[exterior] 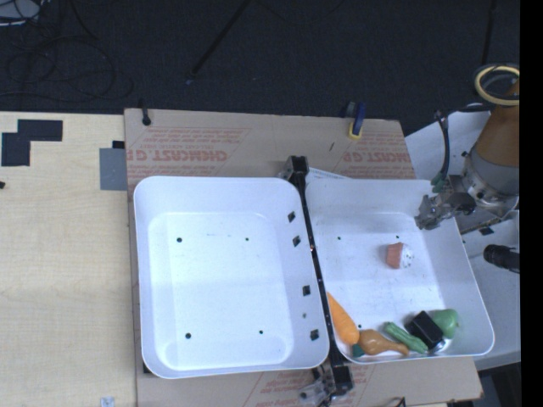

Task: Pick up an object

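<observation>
Gripper [427, 213], whose grasp state I cannot tell, hangs over the right bin's [475, 299] far edge, small pink block [394, 255] lying just below-left of it.

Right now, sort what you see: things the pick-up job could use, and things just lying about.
For the job:
hand, above the right bin's far right edge
right bin
reddish block
orange carrot-shaped piece
green pieces
black piece

Lying about:
left bin
blue clamp
cardboard sheet
</observation>
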`<state>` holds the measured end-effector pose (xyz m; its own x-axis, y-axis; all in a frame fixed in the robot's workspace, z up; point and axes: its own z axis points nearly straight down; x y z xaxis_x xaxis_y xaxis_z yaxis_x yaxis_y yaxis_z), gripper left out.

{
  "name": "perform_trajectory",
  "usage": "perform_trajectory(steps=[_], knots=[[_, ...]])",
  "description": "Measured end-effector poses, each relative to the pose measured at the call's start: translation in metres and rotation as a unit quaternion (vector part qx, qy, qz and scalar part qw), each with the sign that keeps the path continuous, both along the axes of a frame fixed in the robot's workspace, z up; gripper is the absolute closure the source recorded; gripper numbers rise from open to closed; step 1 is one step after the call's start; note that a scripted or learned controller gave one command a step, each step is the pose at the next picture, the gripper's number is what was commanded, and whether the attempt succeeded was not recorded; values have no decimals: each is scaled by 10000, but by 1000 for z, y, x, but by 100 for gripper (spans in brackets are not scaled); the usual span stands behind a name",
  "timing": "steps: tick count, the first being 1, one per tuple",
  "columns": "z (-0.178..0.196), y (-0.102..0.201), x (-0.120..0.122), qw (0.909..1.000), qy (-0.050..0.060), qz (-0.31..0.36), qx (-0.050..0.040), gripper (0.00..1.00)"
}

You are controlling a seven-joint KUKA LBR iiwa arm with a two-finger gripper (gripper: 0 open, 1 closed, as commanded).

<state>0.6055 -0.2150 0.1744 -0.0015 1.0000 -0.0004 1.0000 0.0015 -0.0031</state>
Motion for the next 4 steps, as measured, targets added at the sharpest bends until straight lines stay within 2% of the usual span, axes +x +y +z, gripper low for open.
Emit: perform_trajectory(steps=[1,2,3,4], knots=[[-56,81,-31,10000,37,17,36,100],[-43,76,-29,10000,15,-1,9,100],[-87,91,-126,10000,-2,-23,16,100],[-86,90,-124,10000,-7,-22,5,0]])
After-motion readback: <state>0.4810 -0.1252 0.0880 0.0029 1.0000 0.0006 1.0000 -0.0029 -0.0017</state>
